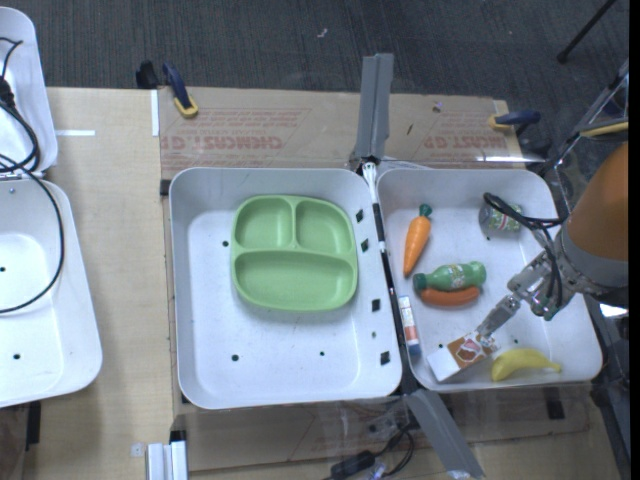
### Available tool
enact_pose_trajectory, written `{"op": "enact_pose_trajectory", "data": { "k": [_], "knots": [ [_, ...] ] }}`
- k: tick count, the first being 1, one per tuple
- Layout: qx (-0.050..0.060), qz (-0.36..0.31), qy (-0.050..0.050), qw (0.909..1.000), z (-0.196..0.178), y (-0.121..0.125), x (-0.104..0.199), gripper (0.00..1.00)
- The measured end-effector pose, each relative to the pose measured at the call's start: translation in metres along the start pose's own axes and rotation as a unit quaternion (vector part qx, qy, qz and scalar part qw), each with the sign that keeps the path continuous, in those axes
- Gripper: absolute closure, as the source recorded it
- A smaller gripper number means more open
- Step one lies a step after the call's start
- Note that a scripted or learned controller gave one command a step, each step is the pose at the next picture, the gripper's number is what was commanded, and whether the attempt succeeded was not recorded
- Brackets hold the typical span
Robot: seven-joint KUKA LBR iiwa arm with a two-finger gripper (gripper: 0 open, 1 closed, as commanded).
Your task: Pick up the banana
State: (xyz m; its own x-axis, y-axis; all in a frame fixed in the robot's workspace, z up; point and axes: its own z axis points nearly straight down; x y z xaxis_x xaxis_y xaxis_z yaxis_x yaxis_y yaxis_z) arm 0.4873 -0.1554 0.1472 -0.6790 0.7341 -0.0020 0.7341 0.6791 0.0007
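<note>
Dark carpet fills the top of the frame behind a wooden counter [110,138] covered in part by flattened cardboard [270,128]. Two shallow white bins sit side by side at centre frame.

Left bin [200,348]: holds a green divided plate [295,253], lying flat toward the upper middle of the bin.

Right bin [575,323]: holds several items.
- Toy carrot [417,240], upper left of the bin, leaf end pointing up.
- Green bottle [452,275] lying on its side at centre, touching an orange-red item [450,296] just below it.
- Small tube [408,325] along the left wall.
- Crumpled clear wrapper [500,220] near the upper right.
- White and brown packet [458,355] at lower centre.
- Banana [523,364], lower right of the bin, lying flat just right of the packet.

Arm: enters from the right edge of the frame, the orange band [605,213] visible above the wrist. The hand [487,333] extends down and left, its tip over the packet, just left of and above the banana. Whether its fingers are open or closed cannot be told. The banana is apart from the hand, resting on the bin floor.
</note>
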Motion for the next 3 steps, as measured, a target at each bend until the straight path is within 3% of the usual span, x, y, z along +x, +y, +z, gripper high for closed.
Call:
{"op": "enact_pose_trajectory", "data": {
  "k": [1,3],
  "knots": [
    [-0.006,-0.050,-0.001,0.9987,0.044,-0.020,-0.018,0.00],
    [-0.007,-0.183,-0.010,0.9831,0.043,-0.038,-0.042,0.00]
  ]
}}
